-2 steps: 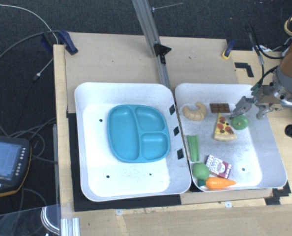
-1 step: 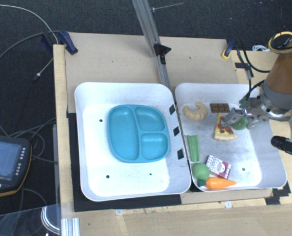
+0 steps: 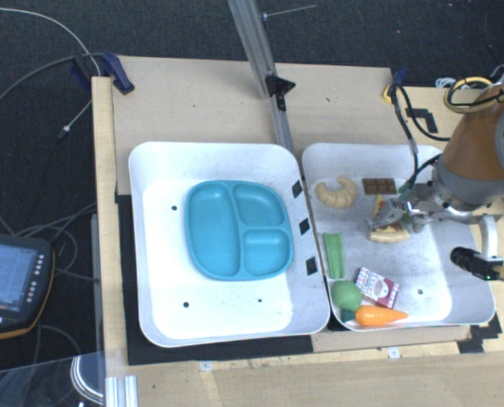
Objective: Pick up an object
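No legible txt anywhere. Red/white packet [image 3: 378,287] in right bin [image 3: 468,308]: print too small to read. Pendant screen [image 3: 6,279] at left edge: lit, blurred, nothing readable.

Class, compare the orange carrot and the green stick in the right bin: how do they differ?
The carrot is orange, the green stick green. The carrot tapers to a point; the green stick is flat and straight-sided. The carrot lies crosswise at the near rim; the green stick lies lengthwise along the left wall. Both are elongated.
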`<state>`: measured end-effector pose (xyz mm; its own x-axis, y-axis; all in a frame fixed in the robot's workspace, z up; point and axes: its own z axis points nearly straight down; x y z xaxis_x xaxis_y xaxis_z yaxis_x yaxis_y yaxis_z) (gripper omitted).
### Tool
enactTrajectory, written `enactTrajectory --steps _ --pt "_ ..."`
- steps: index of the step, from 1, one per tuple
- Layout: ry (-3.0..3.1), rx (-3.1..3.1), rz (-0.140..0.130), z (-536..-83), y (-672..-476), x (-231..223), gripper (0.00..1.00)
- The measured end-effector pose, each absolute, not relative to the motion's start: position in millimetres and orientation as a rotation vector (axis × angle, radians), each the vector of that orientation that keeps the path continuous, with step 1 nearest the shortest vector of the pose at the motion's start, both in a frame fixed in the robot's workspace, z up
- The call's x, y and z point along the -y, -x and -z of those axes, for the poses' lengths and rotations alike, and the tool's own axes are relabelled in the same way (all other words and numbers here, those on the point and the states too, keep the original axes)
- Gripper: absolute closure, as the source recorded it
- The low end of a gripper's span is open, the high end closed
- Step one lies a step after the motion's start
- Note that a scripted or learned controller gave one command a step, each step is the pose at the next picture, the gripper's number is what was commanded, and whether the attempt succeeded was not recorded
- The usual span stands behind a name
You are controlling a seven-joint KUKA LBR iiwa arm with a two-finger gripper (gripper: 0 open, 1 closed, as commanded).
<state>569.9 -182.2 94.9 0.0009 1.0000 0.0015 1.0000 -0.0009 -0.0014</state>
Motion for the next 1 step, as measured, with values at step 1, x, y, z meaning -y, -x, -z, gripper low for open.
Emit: enactTrajectory --steps 1 --pt "2.223 2.225 0.006 -109.1 -571.8 182.4 1.00"
